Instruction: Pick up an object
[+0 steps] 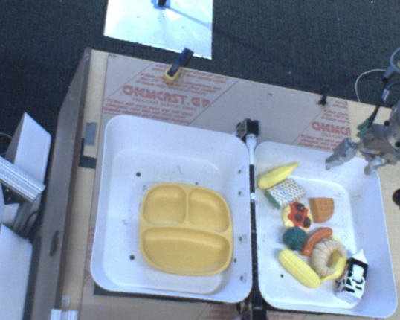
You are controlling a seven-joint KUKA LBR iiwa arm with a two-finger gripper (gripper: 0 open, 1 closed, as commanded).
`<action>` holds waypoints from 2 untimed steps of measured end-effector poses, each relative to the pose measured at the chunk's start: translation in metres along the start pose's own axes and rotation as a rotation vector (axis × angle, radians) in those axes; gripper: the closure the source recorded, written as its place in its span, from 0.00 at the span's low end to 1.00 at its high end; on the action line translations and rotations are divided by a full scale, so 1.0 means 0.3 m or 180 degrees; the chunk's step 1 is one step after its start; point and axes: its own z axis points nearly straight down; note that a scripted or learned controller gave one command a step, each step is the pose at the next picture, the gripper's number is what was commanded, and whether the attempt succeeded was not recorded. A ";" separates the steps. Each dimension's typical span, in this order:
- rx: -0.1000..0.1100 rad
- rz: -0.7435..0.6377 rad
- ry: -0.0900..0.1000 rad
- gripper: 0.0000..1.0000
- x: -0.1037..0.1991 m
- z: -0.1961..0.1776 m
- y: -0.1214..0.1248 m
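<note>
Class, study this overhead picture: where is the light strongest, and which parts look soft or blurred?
In the camera view, the brightest glare falls on the pale sheet on the dark floor above the bench; the white bins are evenly lit with faint shadows; the gripper and arm at upper right look soft, and the small toy foods lack fine detail.

Both bins (118,180) are white. The divided plate (186,229) is yellow. The milk carton (352,279) carries black-and-white patches. The bench board (195,94) bears red lettering.
</note>
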 end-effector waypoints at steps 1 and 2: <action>0.0022 0.0003 0.0008 0.00 0.189 0.428 -0.230; 0.0206 -0.0030 0.0041 0.00 0.117 0.467 0.035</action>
